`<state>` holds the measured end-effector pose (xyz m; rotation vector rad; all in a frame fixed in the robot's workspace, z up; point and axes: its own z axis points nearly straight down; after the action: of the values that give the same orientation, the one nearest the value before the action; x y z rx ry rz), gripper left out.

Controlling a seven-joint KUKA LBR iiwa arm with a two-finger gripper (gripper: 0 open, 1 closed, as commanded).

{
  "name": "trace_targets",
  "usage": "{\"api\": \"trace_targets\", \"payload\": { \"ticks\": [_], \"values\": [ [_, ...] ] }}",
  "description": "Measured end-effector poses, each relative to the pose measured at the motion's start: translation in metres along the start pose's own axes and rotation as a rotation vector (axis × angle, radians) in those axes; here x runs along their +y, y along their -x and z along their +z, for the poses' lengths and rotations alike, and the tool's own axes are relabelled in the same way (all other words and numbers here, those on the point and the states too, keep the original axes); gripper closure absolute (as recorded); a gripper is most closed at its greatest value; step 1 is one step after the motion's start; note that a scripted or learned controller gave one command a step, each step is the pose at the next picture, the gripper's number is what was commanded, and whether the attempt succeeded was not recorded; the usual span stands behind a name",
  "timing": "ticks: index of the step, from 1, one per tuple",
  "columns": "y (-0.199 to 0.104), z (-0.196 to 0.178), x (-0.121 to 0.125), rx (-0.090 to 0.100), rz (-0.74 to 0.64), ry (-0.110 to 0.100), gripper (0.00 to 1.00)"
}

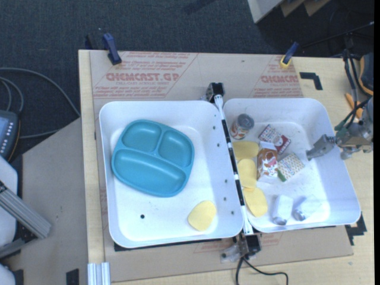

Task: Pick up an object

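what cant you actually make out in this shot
- Gripper, camera view: small and blurred at the right bin's edge; finger state unreadable.
- Snack packets: print too small to read.
- Arm: cut off by the right frame edge.

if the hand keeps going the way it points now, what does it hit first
Probably the small red and white patterned packet in the right white bin, just ahead of the hand, which points left; height above the bin is unclear, so it may pass over.

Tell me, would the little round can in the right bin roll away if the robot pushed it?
Probably not at first: the can seems to stand upright, round top showing. A push could tip it, and then it might roll. Its smooth sides may slip between the fingers of the gripper.
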<state>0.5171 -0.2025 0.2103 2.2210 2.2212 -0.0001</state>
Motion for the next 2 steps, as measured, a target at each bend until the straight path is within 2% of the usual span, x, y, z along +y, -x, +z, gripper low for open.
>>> {"api": "trace_targets", "payload": {
  "ticks": [1,2],
  "values": [
    [-0.051,0.090,0.008,0.001,-0.001,0.001,0.00],
    [-0.079,0.109,0.051,-0.005,0.002,0.025,0.00]
  ]
}}
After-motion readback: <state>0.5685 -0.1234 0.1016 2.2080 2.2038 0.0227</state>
